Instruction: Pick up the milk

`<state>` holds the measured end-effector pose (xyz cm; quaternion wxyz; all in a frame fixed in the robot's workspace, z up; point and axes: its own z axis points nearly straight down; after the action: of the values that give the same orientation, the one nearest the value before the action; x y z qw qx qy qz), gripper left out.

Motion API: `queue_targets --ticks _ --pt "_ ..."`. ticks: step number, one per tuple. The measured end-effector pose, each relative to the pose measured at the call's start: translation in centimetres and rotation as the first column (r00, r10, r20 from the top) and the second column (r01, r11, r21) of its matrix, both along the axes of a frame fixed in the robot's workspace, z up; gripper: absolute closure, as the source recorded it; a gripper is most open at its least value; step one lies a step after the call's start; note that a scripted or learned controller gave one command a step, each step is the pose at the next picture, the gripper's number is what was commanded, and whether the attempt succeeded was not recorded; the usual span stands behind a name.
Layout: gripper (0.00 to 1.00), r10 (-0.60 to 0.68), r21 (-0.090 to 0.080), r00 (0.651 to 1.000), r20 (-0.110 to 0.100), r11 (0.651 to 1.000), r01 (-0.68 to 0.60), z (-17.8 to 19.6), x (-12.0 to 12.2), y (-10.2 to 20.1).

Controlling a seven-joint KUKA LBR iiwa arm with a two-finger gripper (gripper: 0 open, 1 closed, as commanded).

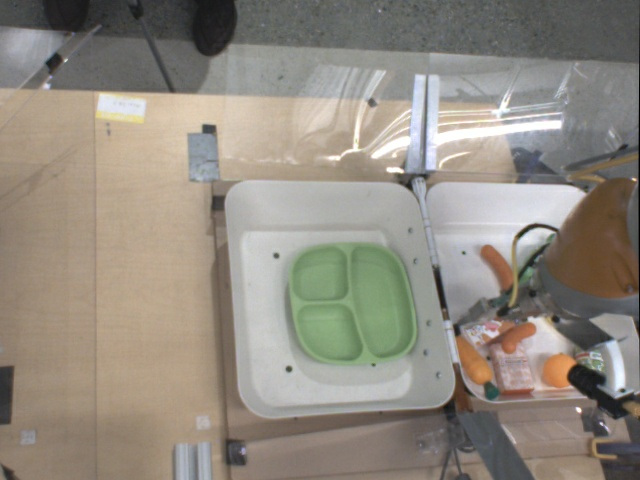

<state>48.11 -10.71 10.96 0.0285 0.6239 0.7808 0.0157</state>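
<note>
Your tabletop [110, 298] is pale wood. It carries a yellow label [121, 108] and a small grey metal plate [203, 156], both well away from the hand, toward the view's far left. Past the tabletop's back edge lies a grey floor [350, 8] with dark tripod legs [140, 13] standing on it. A clear sheet [330, 118], bright with glare, sits behind the bins, and a metal post [425, 118] rises between them.

The arm [600, 258] comes in over the right bin [455, 218], and the hand [500, 315] sits low among the food there. You cannot tell how far open it stands, nor whether it grips anything, because the clutter around it blurs together.

The milk carton [513, 371], pale with pinkish-red print, lies flat just below the hand, toward the view's near edge.

Count what you have:
- Two white bins, the right one and the left bin [250, 268].
- One green plate [352, 303] with three compartments, lying in the left bin well to the left of the hand.
- Two sausages. The far sausage [495, 263] lies just beyond the hand toward the back wall. The near sausage [516, 337] lies just beside the hand, between it and the carton.
- One carrot [475, 361], down and left of the hand, just beside the carton.
- One orange [556, 370], down and right of the hand, on the carton's other side.
- One milk carton.
</note>
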Motion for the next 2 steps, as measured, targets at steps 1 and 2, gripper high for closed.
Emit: queue_targets --ticks 1,2 --pt "1.00 -0.003 -0.007 1.000 0.009 1.000 0.003 1.27 0.21 -0.39" --pt "0.00 -0.003 -0.007 1.000 0.010 1.000 0.004 1.29 0.23 -0.39"
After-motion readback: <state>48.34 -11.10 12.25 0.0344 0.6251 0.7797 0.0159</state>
